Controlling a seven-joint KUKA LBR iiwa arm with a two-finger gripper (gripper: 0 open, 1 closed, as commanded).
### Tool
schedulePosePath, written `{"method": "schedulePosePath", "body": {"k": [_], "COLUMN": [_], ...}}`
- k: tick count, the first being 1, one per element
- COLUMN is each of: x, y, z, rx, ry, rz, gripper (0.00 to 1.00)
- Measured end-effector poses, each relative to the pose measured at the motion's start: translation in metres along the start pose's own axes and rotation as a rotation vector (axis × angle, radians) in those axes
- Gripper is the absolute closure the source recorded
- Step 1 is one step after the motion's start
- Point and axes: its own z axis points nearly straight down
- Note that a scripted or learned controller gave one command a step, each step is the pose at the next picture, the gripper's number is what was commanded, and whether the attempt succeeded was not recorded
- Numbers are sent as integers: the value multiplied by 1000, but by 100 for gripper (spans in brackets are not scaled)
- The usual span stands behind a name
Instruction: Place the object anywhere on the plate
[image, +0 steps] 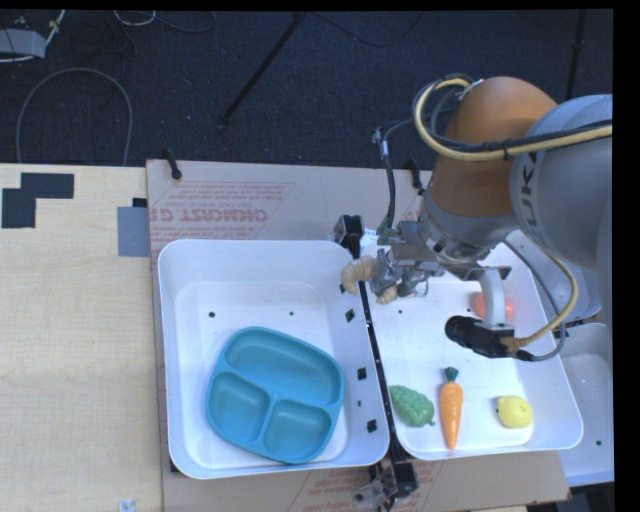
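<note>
The left bin (175, 300) holds one blue plate (275, 395), lying flat toward the near side of the bin floor and turned a little askew. The plate is divided into three compartments, one large and two smaller, and all three are bare. Over the far end of the rim where the two bins meet sits a small tan thing (357, 272), rounded and lumpy. It is right against the left side of the gripper (388, 288) and well apart from the plate. The gripper hangs at the far left corner of the right bin (430, 340), at the end of the grey and orange arm (500, 150) that reaches in from the right. Wrist hardware and cables crowd the gripper, so I cannot tell whether it is apart, together or clamped on the tan thing, nor whether that thing rests on the rim or is lifted off it. The right bin has four things on its floor. A green leafy thing (411, 405) lies near the dividing wall at the near side. Just beside it a carrot (451, 410) lies lengthwise, its green top toward the far side. A reddish thing (508, 306) sits farther back and is half hidden behind robot parts, so its shape is hard to make out. A yellow lemon (514, 411) is near the near right corner. In all there are two bins, one plate, one tan thing, one green thing, one carrot, one reddish thing and one lemon.
</note>
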Motion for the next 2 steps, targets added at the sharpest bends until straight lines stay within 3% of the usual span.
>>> {"method": "schedulePosePath", "body": {"k": [2], "x": [102], "y": [-12], "z": [32], "rx": [3], "ry": [-2], "rz": [2], "gripper": [100]}}
